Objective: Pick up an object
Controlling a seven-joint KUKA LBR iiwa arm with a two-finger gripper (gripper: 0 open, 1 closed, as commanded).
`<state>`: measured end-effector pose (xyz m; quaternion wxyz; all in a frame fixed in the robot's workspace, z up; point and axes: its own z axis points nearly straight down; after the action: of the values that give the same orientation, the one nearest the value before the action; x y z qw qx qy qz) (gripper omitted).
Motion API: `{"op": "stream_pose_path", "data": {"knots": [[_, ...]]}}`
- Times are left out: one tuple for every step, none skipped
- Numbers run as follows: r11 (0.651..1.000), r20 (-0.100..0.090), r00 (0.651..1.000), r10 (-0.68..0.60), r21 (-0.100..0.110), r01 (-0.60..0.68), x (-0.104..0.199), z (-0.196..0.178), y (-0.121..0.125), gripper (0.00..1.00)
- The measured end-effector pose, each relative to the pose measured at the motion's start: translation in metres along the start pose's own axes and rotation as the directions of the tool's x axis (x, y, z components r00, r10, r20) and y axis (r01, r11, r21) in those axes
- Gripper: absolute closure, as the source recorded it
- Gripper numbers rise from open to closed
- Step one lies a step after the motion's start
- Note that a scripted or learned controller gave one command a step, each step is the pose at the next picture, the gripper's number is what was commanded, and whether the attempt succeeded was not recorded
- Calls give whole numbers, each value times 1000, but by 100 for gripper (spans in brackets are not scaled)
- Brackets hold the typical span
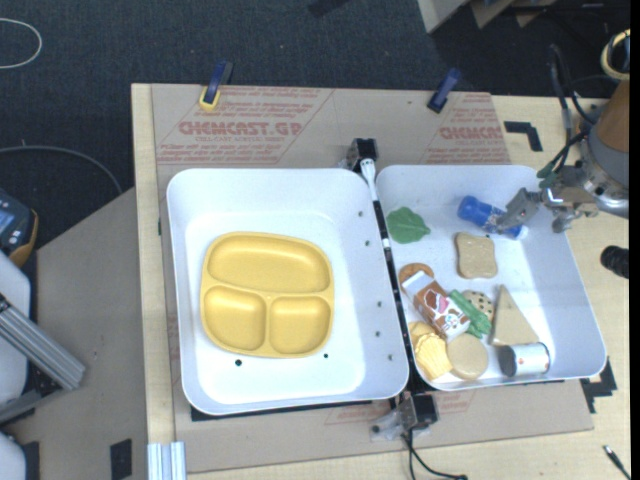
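Note:
My gripper (pixel 538 211) hangs over the upper right part of the right bin (pixel 560 298), its two fingers spread open with nothing between them. A small blue bottle-like object (pixel 480 211) lies just left of the left fingertip, close to it or touching. Below lie a slice of toast (pixel 476 256), a green leaf (pixel 407 225), a red and white packet (pixel 438 303), a tan wedge (pixel 510 320), round crackers (pixel 450 356) and a silver can (pixel 525 359).
The left bin (pixel 190 208) holds a yellow divided plate (pixel 267 291). Both bins rest on a cardboard-covered bench (pixel 300 118), with clamps at the back edge. Cables and the arm's base crowd the right side.

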<state>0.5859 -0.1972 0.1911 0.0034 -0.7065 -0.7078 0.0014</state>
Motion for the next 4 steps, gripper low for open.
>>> {"op": "stream_pose_path", "data": {"knots": [[1000, 0, 1000, 2, 1, -2, -4, 62, -4, 0], [1000, 1, 1000, 3, -6, -3, -4, 107, -3, 0], [1000, 4, 1000, 2, -16, -2, -4, 92, -1, 100], [1000, 6, 1000, 3, -14, -2, -4, 37, -9, 100]]}}
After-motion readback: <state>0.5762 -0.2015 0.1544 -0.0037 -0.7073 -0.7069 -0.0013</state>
